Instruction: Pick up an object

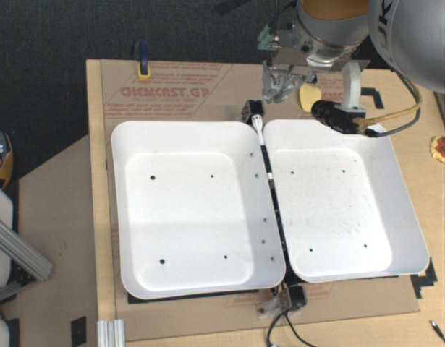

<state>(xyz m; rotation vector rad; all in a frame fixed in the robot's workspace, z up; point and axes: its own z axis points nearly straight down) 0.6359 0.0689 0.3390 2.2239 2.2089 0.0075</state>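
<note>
Two shallow white bins, the left bin [128,194] and the right bin [396,215], sit side by side on a brown board [171,85] as the gripper [278,85] hangs beyond their far rims, fingers indistinct, just left of a yellow object [307,96] on the board.

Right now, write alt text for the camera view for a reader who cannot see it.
A grey robot arm with an orange band reaches in from the upper right, its gripper hanging above the cardboard-covered bench just behind two shallow white bins. The left bin and right bin sit side by side. A yellow object lies beside the gripper.
</note>
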